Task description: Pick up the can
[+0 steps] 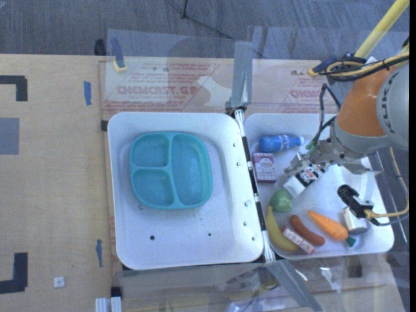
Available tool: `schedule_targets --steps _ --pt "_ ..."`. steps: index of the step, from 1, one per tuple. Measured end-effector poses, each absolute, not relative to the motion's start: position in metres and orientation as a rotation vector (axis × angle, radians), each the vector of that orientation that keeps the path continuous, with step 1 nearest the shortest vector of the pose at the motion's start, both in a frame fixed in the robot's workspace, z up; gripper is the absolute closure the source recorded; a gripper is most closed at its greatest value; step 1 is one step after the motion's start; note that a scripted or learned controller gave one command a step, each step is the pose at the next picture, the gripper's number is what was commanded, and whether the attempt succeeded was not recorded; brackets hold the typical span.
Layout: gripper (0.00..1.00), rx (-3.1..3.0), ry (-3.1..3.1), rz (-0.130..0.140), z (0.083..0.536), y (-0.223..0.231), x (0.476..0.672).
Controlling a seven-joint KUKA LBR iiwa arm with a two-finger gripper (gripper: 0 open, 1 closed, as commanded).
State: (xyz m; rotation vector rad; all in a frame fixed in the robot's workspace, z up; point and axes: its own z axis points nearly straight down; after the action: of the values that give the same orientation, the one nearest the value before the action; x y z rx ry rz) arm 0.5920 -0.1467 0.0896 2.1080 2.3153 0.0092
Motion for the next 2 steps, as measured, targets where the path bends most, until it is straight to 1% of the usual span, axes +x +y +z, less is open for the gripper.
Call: schedule_targets --steps 1,2 --pt "0.00 2.148 2.292 -0.002 0.182 -0.096 0.634" --pt "0.00 1.757 2.600 0.001 0.208 -0.086 0.655"
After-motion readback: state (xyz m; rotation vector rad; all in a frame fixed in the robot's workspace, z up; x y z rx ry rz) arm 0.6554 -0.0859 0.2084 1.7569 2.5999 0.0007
